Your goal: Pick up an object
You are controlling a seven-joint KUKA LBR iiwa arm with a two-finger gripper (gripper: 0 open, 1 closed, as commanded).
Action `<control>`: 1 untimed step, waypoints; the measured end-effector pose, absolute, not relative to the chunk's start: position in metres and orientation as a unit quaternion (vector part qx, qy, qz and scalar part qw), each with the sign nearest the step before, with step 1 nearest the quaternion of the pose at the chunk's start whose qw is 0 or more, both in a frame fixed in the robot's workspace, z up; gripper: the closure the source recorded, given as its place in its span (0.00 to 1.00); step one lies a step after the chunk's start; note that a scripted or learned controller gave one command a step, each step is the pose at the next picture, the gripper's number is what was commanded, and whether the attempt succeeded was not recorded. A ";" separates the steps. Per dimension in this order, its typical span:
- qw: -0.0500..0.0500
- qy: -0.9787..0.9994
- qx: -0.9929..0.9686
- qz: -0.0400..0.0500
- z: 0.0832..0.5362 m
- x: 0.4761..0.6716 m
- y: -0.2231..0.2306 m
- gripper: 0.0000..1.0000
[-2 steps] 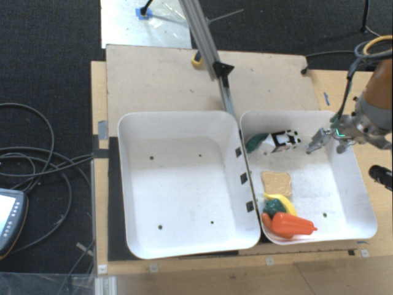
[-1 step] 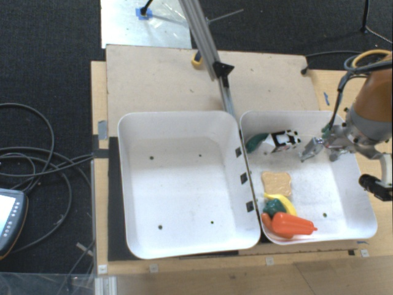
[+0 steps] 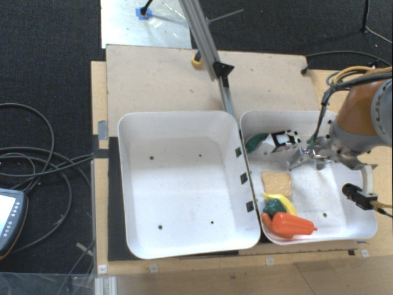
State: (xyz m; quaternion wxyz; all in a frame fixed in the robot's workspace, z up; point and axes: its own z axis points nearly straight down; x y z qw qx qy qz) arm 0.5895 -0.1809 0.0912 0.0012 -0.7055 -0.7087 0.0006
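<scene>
Two white bins sit side by side on my counter: the left bin with bare floor showing, and the right bin, which carries all the loose things. I count five of them there. One orange carrot lies along the bin's near edge, pointing toward its near right corner. One yellow banana rests just behind the carrot, touching it, and one small dark green piece is tucked beside both, against the wall shared with the left bin. One tan slice of bread lies flat further back, close to that same wall. One black-and-white toy sits near the bin's far edge, with a green leafy piece just beside it at the far left corner.

My arm comes in over the right edge of the counter, and my tool hangs low over the middle of the right bin, between the black-and-white toy and the bread, apart from both as far as I can see. Whether it is open or closed I cannot tell; nothing is visibly caught in it.

One slanted metal pole crosses the far edge of the counter down to where the bins meet. Several dark cables lie on the floor past the left edge.
</scene>
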 end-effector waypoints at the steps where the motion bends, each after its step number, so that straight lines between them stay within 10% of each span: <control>1: -0.001 -0.708 -0.706 0.000 0.091 0.590 -0.181 0.00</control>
